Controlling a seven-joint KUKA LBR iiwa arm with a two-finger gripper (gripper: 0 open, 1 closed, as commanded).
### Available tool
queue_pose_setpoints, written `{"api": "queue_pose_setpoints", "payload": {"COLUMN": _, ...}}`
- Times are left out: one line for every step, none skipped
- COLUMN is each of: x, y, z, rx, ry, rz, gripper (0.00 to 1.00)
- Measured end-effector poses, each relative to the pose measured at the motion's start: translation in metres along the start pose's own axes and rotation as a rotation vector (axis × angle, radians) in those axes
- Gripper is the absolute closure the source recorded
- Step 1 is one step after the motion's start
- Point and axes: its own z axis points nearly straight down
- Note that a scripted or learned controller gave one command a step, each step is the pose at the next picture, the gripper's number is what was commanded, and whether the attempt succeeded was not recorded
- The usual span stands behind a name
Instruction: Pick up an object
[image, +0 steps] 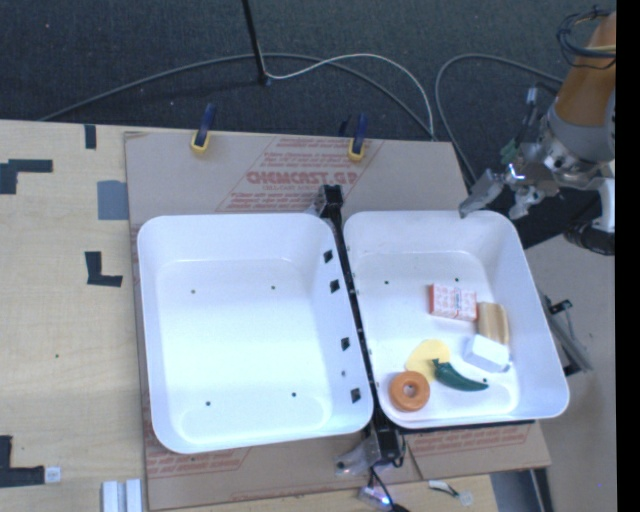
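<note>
Gripper (497, 195) up at the far right corner of the right bin (385, 250), above its rim, fingers spread apart with nothing between them. Arm (585, 100) with its orange band rising behind, reaching in from the right side.

Right bin as landmark for the rest. Inside it, toward its near right part, a cluster of small things: pink and white packet (453, 301) lying flat nearest the bin's middle; tan block (492, 321) just beside the packet, on the side toward the right wall; white block (488, 353) touching the tan block's near end; yellow piece (426, 355) nearer the front wall; green pepper-shaped toy (458, 377) between the yellow piece and the white block, partly over the yellow piece's edge; orange ring (409, 391) closest to the front wall, touching the yellow piece. All well apart from the gripper.

Left bin (160, 300) set against the right bin's left wall, black clips along the shared edge. Cardboard sheet (290, 175) under both. Two clamps (203, 131) with blue handles on the sheet's far edge, beyond the right bin.
</note>
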Motion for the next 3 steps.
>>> {"api": "queue_pose_setpoints", "payload": {"x": 0.084, "y": -0.011, "z": 0.023, "rx": 0.001, "ry": 0.002, "rz": -0.006, "gripper": 0.0}}
{"api": "queue_pose_setpoints", "payload": {"x": 0.058, "y": 0.0, "z": -0.019, "rx": -0.003, "ry": -0.001, "rz": -0.056, "gripper": 0.0}}
{"api": "queue_pose_setpoints", "payload": {"x": 0.124, "y": -0.01, "z": 0.021, "rx": 0.003, "ry": 0.002, "rz": -0.004, "gripper": 0.0}}
